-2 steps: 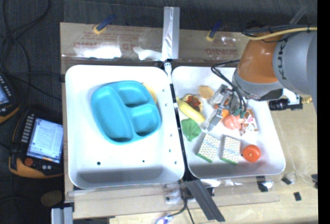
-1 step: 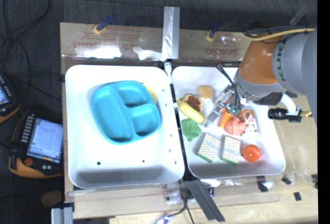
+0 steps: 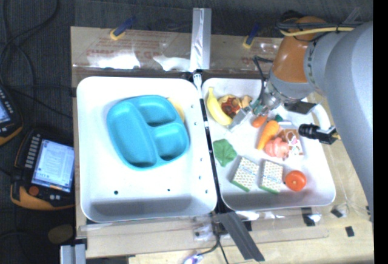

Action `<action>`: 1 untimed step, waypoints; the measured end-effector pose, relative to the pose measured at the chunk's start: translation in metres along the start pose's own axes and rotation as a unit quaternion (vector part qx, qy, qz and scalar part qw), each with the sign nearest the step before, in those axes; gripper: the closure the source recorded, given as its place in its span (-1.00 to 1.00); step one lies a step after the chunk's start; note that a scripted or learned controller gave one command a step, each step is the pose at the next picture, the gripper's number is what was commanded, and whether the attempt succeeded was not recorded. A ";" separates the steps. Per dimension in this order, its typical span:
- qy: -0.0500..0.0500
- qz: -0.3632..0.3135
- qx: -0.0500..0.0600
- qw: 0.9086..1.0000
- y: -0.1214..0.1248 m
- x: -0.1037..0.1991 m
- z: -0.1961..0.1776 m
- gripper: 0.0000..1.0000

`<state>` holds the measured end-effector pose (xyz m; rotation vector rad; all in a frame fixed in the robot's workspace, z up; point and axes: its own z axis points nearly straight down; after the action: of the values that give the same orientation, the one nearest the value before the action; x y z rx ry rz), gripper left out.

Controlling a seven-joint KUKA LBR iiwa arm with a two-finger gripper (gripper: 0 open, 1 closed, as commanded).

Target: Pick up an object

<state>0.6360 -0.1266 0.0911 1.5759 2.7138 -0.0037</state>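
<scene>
My gripper (image 3: 251, 110) is down in the back of the right bin (image 3: 322, 191), below the orange wrist band (image 3: 291, 62). It sits among several small toys: a yellow banana (image 3: 215, 108) and a brown-red food piece (image 3: 231, 101) to its left, an orange carrot (image 3: 267, 132) just in front. Nothing can be seen held in it. Farther forward lie a pink toy (image 3: 279, 147), a green leaf (image 3: 224, 151), two patterned boxes (image 3: 245, 174) (image 3: 271, 176) and a red tomato (image 3: 295, 180).
The left bin (image 3: 91, 153) holds a blue divided plate (image 3: 148, 130) with a yellow edge (image 3: 178, 108) peeking from behind it. A black fitting (image 3: 315, 132) juts over the right bin's right rim. A handheld screen (image 3: 51, 164) lies left of the bench.
</scene>
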 end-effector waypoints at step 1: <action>-0.002 0.159 -0.004 0.987 -0.065 0.000 0.001 -1.00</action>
<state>0.5791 -0.1591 0.0900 1.9825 2.4230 0.0057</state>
